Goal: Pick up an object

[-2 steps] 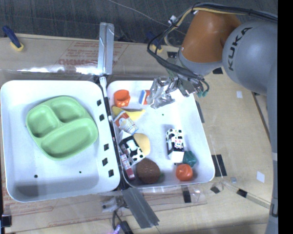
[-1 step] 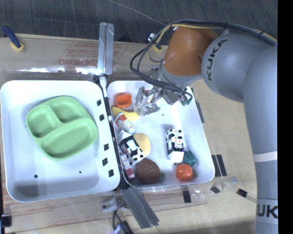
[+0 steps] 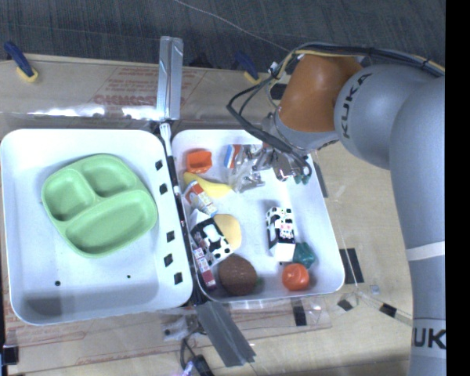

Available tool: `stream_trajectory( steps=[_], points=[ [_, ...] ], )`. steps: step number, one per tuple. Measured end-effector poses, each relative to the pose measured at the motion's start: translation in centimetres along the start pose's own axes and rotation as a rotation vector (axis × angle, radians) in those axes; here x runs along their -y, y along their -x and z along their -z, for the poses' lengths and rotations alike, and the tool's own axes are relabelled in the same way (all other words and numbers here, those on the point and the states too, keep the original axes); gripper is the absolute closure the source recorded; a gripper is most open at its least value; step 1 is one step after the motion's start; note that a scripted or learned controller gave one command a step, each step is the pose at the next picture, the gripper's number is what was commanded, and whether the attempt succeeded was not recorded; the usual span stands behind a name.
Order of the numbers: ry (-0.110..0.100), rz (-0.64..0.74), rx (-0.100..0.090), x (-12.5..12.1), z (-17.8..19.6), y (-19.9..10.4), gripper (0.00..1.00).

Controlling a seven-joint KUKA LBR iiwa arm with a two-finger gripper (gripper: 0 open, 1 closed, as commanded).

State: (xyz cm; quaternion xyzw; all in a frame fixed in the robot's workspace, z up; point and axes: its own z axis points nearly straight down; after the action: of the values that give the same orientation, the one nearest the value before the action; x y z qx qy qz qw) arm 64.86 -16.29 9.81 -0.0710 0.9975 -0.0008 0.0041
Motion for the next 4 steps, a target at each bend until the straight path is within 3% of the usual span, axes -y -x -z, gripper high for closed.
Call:
stream_trajectory(
  steps=[1,2,3,4],
  points=[
    [-0.001,-0.128,0.001,-3.8,-0.1,1.7,1.00],
    [-0.001,0.046,-0.003,2.7,3.7,0.6,1.00],
    [0.002,-0.187,-0.007,-3.6,-0.5,1.4,1.00],
    [-0.001,0.069,-0.003,4.7,-0.4,-1.8,1.00]
  ],
)
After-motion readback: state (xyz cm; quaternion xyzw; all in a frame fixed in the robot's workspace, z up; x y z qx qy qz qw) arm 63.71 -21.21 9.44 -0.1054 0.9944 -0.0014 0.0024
